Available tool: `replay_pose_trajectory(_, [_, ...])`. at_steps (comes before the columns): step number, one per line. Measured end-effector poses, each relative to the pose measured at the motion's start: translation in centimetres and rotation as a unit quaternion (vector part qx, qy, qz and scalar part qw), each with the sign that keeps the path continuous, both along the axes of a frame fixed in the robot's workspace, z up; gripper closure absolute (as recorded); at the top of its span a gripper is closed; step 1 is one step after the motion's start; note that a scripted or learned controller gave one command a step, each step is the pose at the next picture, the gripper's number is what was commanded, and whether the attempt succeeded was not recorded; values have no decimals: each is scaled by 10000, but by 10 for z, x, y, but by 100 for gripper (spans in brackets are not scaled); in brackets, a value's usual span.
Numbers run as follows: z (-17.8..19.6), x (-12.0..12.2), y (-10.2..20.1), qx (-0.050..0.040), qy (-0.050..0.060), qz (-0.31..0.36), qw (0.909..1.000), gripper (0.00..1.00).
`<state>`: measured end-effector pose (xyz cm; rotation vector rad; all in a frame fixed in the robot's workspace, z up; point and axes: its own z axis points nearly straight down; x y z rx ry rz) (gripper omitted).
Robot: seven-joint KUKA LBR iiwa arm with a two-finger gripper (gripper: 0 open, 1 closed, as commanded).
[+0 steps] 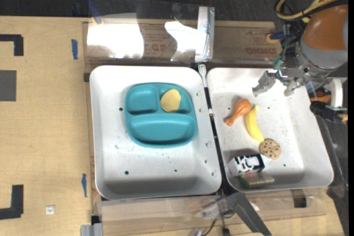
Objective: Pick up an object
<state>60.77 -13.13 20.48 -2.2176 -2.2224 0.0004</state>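
Hovering: pincer (280, 82) spread wide, holding nothing | up-right of banana (253, 124) | tip: go straight down, close slowly

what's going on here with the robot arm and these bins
A robot arm reaches in from the right, its gripper open and holding nothing, above the far end of the right bin. That bin holds a drumstick, a banana, a cookie and a small black and white thing. The left bin holds a teal divided tray with a yellow piece in one compartment. Nothing has been picked up yet.
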Motion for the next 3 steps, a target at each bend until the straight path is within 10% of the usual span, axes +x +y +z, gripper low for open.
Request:
replay_pose_trajectory(1, [-114,-39,16,-2,-13,269,9996,0])
replay_pose_trajectory(2, [-103,-38,15,-7,-30,260,9997,100])
replay_pose_trajectory(3, [-18,-31,92,5,-34,-732,9973,100])
